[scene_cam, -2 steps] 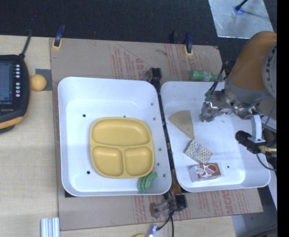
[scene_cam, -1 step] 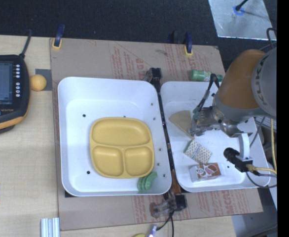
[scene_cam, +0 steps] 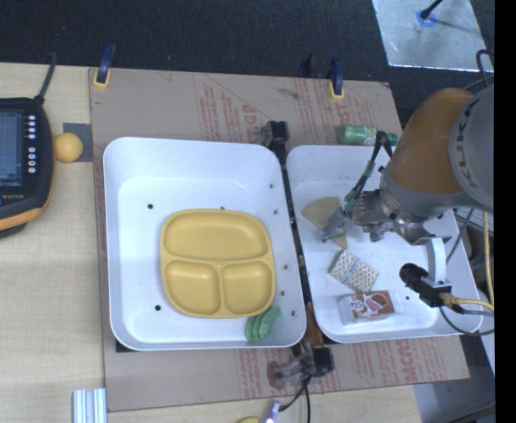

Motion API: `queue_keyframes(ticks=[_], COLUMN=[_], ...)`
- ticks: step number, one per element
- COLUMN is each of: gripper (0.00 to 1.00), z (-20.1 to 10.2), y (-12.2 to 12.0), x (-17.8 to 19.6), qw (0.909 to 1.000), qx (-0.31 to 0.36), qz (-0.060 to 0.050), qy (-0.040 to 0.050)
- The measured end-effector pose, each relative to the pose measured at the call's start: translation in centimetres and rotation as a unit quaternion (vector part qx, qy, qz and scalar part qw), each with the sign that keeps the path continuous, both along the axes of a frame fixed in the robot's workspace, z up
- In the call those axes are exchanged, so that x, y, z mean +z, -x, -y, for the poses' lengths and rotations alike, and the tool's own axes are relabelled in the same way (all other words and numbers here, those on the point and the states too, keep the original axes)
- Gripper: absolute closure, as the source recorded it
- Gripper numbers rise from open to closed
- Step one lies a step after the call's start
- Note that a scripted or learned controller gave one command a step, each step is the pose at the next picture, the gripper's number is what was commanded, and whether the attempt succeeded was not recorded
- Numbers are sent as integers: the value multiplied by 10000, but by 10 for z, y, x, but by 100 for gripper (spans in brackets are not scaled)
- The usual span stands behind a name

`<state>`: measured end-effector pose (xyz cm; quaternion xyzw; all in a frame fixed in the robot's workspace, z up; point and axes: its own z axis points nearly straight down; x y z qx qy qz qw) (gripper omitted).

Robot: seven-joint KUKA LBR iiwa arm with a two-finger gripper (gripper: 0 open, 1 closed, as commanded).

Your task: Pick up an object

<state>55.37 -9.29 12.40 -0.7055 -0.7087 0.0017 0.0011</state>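
Reaching into the right bin (scene_cam: 324,324), the gripper (scene_cam: 339,225) hangs near a patterned packet (scene_cam: 354,270); whether it's gaping, I can't tell. Next, descend squarely and pinch.

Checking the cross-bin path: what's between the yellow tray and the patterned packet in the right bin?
In the camera view, bare white floor of the left bin, then the two bins' adjoining rims, lie between the yellow tray and the patterned packet.

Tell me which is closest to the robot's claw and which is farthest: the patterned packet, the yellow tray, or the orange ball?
From the gripper in the right bin:
1. Patterned packet, just below it in the same bin.
2. Yellow tray, in the left bin.
3. Orange ball, out on the bench at far left.
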Motion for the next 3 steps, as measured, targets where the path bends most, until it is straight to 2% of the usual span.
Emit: queue_keyframes(ticks=[1, 2, 3], gripper=[0, 100, 100], z=[5, 6, -83], y=[-34, -34, -64], x=[-33, -22, 68], qw=[10000, 10000, 10000], qx=[8, 25, 0], qz=[3, -4, 12], qy=[1, 6, -13])
